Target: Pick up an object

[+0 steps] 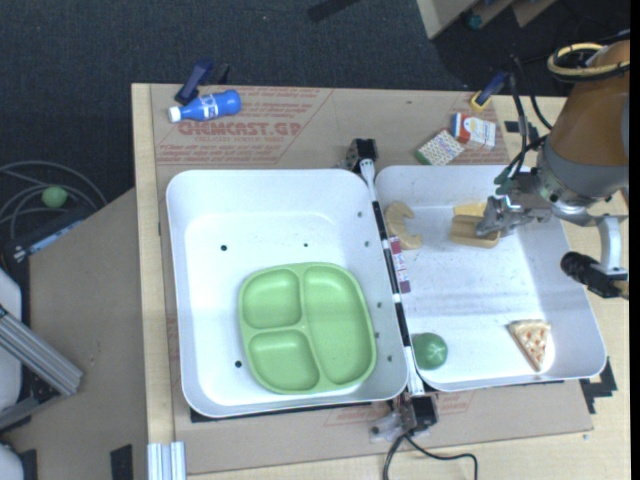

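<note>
The right bin (pixel 470 298) holds several small objects. A tan wooden block (pixel 466 227) lies near its back wall, and my gripper (pixel 497 218) reaches down at the block's right end, touching or nearly touching it. A tan bread-like piece (pixel 401 224) rests against the bin's left wall. A green ball (pixel 430 350) sits in the front left corner. A pizza slice toy (pixel 531 343) lies at the front right. The left bin (pixel 200 218) holds a green divided plate (pixel 305 326).
On the bench behind the bins lie a blue bottle (pixel 205 105) and small printed boxes (pixel 456 140). A black clamp (pixel 362 153) joins the bins at the back. The arm's grey and orange body (pixel 590 138) hangs over the right bin's back right corner.
</note>
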